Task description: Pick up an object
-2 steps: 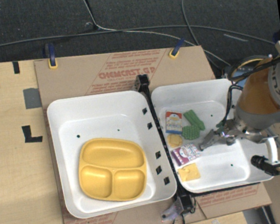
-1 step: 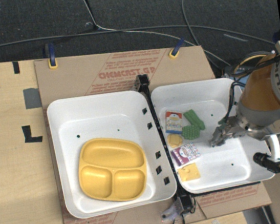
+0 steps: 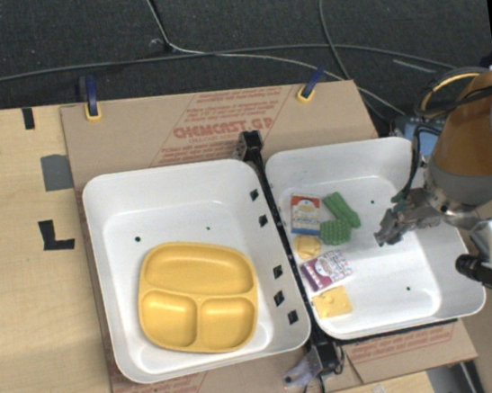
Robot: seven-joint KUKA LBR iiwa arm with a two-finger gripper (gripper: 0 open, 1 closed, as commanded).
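The grey arm with its orange band (image 3: 472,136) is reaching in from three o'clock, and its dark two-finger tool (image 3: 391,231) is hanging over the bare floor of the right shallow white bin (image 3: 428,297). Whether the tool is parted or closed I cannot tell; nothing is showing between its tips. The small objects are lying in a cluster along the left part of that bin, at nine o'clock from the tool and apart from it: a green knobbly plastic piece (image 3: 339,217), a small blue-and-white printed packet (image 3: 305,214) just beside it at nine o'clock, a yellow rounded piece (image 3: 307,247) below them, a pink-and-white printed packet (image 3: 326,270) at six o'clock from that, and a flat yellow square piece (image 3: 332,302) nearest the bin's front wall. The left shallow white bin (image 3: 108,215) is holding a yellow three-compartment plastic tray (image 3: 198,295). Both bins are sitting on a brown cardboard sheet (image 3: 217,122) on the tabletop (image 3: 11,269).
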